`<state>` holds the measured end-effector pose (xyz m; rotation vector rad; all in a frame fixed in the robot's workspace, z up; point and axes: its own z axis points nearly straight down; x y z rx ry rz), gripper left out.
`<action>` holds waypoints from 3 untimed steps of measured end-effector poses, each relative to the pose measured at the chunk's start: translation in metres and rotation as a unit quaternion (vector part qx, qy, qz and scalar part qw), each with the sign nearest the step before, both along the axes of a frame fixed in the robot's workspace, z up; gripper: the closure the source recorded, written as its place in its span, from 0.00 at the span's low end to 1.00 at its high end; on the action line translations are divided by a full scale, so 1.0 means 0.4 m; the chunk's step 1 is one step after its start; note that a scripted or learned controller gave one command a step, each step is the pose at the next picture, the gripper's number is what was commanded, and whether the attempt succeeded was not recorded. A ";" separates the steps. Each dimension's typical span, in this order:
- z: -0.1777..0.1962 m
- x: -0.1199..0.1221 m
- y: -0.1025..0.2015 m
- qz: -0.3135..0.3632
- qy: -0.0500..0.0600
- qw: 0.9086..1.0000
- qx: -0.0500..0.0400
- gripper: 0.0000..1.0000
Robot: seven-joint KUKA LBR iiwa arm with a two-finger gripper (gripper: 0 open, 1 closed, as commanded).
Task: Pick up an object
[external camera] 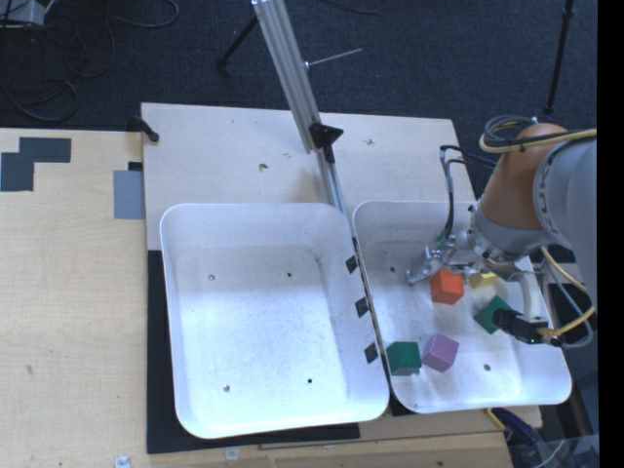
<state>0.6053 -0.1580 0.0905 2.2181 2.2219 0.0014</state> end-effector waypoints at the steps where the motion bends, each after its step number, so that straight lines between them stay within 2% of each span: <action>1: 0.026 -0.006 0.000 0.001 0.003 1.000 0.000 1.00; 2: 0.261 -0.056 0.188 0.002 -0.001 1.000 0.002 1.00; 3: 0.247 -0.149 0.358 0.002 0.004 1.000 0.002 1.00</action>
